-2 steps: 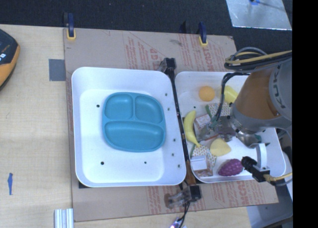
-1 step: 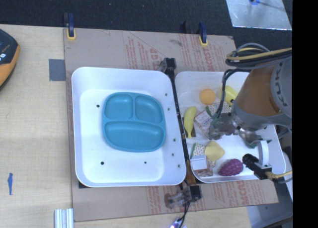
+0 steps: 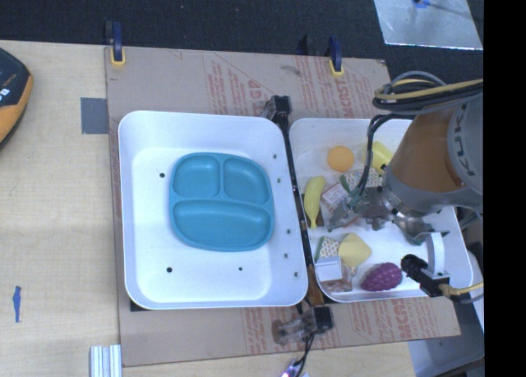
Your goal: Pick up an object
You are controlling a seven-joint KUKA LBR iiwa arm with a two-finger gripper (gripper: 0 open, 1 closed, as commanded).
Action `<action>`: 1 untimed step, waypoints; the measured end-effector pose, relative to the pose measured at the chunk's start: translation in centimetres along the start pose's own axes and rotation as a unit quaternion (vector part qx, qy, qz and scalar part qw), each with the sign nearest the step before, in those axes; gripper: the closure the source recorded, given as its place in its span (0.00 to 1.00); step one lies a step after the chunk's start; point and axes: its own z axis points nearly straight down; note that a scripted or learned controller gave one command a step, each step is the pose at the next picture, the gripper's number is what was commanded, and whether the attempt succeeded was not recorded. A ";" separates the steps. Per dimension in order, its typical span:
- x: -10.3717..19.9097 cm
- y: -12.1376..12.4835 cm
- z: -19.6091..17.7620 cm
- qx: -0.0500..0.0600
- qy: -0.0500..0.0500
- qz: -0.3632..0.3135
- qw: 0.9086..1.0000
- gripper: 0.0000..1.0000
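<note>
Pincer [image 3: 355,213] low in right bin [image 3: 460,244], among the objects; its state cannot be told; banana [image 3: 313,199] at 9 o'clock of it, orange ball [image 3: 340,158] at 12, yellow piece [image 3: 354,249] at 6, purple fruit [image 3: 382,277] at 5; left bin [image 3: 140,203] holds blue tray [image 3: 220,201]; both on tabletop [image 3: 57,227].

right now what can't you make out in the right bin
- Gripper: the arm's own wrist covers it from above, so its state is unclear.
- Small boxes near the purple fruit: print too small to read.
- Right bin: far side hidden under the arm.
</note>
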 end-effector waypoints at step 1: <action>-3.0 5.7 1.4 -0.003 0.000 0.001 1.000 0.00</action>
